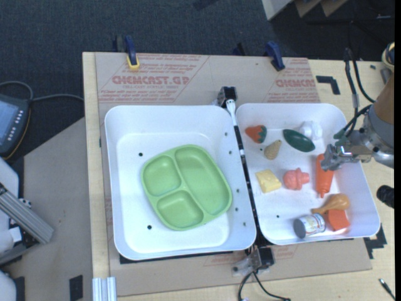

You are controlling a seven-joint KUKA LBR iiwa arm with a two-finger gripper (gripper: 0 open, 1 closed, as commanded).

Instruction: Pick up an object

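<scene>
The gripper (330, 156) sits low over the right side of the right bin (263, 221), at the top end of an orange carrot-like toy (324, 177). Its metal parts blur together from this angle, so it cannot be told whether it has closed on anything. The step in hand looks like the reach or grasp on the carrot, which lies lengthwise just below the gripper. If that is so, the next move calls for a firm close around the carrot's narrow body and a straight lift clear of the neighbours crowded around it. Those neighbours, all in the right bin, are a pink toy (296, 179) just to the carrot's left, a yellow wedge (269, 182), a tan piece (272, 148), a red and green piece (255, 133), a dark green leaf-shaped toy (298, 140) beside a small white item (308, 130), a yellow-orange piece (334, 203) above a red block (338, 220), and a small can (309, 225) on its side. The left bin (119, 168) holds a green divided plate (185, 187) with three compartments, nothing in them.
</scene>
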